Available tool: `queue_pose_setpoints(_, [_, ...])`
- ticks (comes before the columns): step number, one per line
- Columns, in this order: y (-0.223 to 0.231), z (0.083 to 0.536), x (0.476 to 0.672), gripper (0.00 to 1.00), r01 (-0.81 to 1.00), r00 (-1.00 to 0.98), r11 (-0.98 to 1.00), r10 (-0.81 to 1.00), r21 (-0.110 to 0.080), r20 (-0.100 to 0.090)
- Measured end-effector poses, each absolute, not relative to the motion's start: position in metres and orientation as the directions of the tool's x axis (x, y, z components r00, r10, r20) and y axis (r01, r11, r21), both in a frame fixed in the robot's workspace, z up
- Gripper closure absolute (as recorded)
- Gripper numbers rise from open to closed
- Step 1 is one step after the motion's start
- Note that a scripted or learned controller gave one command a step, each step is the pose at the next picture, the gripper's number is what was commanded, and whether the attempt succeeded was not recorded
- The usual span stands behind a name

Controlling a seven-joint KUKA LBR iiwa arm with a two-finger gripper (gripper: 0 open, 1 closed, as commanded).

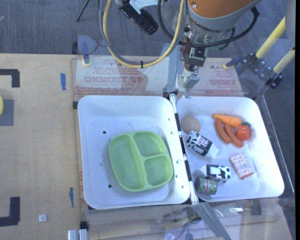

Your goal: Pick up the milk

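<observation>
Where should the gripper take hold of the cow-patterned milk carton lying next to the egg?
Probably across the middle of the milk carton, coming straight down. It lies tilted on the right bin floor, so the fingers should close on its long flat sides, turned to its diagonal. The egg sits close at its upper left; keep clear.

Grey arm [213, 21], orange band [218, 5], yellow and black cables [140, 63].

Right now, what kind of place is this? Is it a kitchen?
Probably not a kitchen. It looks like a robot lab. A robot arm trailing cables hangs over two white bins, one holding toy food like a small milk carton and carrots, on a plywood bench marked with tape.
</observation>
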State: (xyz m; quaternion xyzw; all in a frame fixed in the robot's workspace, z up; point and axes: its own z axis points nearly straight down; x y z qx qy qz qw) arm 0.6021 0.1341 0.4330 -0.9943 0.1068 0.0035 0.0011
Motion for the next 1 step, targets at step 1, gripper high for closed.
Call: queue_pose_setpoints(1, [0.2009,0.433,0.5924,1.0,-0.197,0.98,-0.98,-0.197,-0.003,-0.006])
